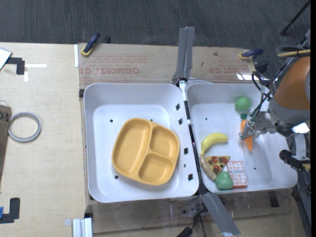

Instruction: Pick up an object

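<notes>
One carrot (246,134) sits between our gripper's (248,132) closed fingers, near the right bin's (276,181) far right edge.

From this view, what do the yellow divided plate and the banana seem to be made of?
The yellow divided plate looks like moulded plastic with a dull finish: one even colour, rounded rims, soft shine. The banana is probably a plastic toy: its skin is very even yellow and smooth, with no brown spots, though a real one cannot be ruled out.
</notes>
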Tool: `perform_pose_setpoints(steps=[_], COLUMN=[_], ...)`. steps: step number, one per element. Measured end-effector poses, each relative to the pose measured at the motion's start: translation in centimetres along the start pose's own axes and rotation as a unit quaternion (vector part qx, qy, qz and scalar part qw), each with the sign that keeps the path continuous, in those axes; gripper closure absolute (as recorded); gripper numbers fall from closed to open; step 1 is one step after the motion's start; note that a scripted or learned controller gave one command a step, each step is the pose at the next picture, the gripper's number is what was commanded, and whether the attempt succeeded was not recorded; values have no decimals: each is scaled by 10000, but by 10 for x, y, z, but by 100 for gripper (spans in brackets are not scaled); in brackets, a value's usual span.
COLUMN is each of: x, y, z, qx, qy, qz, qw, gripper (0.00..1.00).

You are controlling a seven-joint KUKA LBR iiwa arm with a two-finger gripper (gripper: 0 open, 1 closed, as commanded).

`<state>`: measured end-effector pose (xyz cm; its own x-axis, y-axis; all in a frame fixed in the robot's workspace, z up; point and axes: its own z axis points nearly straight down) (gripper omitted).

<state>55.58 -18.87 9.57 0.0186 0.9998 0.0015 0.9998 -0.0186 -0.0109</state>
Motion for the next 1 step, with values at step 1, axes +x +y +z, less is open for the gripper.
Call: perform_pose_setpoints(steps=[1], x=[45], y=[59], z=[-101], qx=[-28], qy=[-13], qz=[-61], qw=[10000], gripper=[100])
